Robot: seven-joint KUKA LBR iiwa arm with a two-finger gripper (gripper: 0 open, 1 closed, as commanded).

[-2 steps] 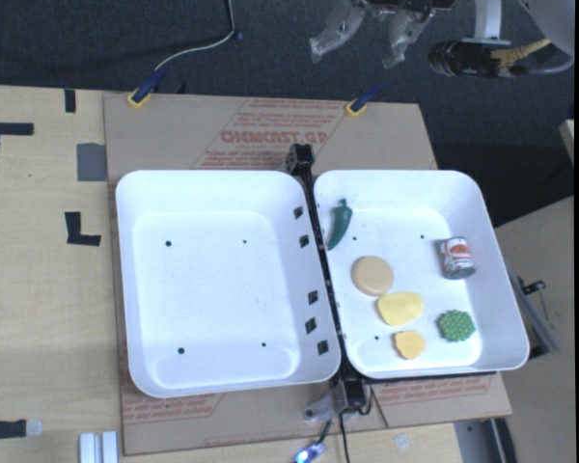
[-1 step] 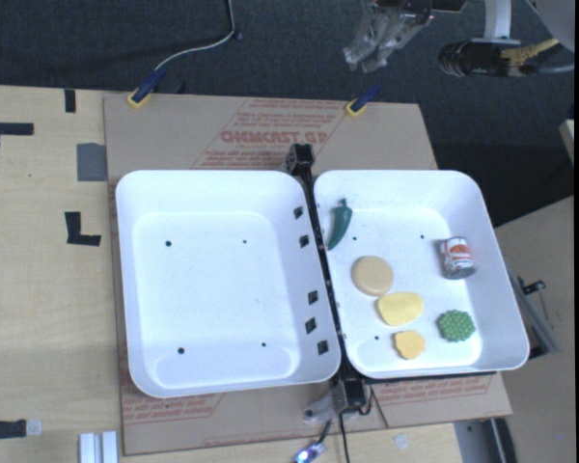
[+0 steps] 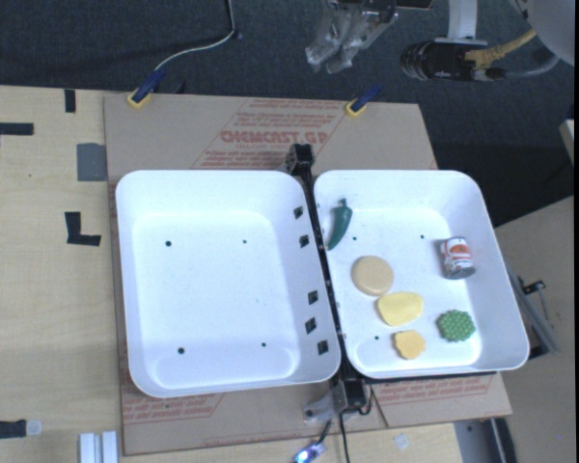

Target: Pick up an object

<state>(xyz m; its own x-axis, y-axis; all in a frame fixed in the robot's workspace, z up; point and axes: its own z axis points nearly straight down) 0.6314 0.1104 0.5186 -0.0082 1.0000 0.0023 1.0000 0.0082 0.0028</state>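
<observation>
the right bin (image 3: pixel 497 258) holds all the objects. nearest, close to its near wall, lies a small orange piece (image 3: pixel 409 344), and just to its right a green bumpy ball (image 3: pixel 455 326). a little farther in sits a yellow piece (image 3: pixel 399 308), close beside the orange one, and just beyond it a tan disc (image 3: pixel 372 275) — the two look to be touching or nearly so. to the right, by the bin's right wall, a small red and white can (image 3: pixel 456 257) lies apart from the rest. farthest of the lot, a green pepper (image 3: pixel 339 223) rests along the bin's left wall, next to the black divider (image 3: pixel 315 258) between the bins.

the left bin (image 3: pixel 212 278) sits side by side with the right one, both on a brown board (image 3: pixel 270 133) laid over the bench (image 3: pixel 39 258). two blue and yellow clamps (image 3: pixel 147 89) grip the board's far edge.

beyond the board, over the dark floor (image 3: pixel 96 17), the gripper (image 3: pixel 336 52) hangs well clear of both bins — its fingers point down and are blurred, so whether they are spread or closed cannot be told, and nothing is seen between them.
</observation>
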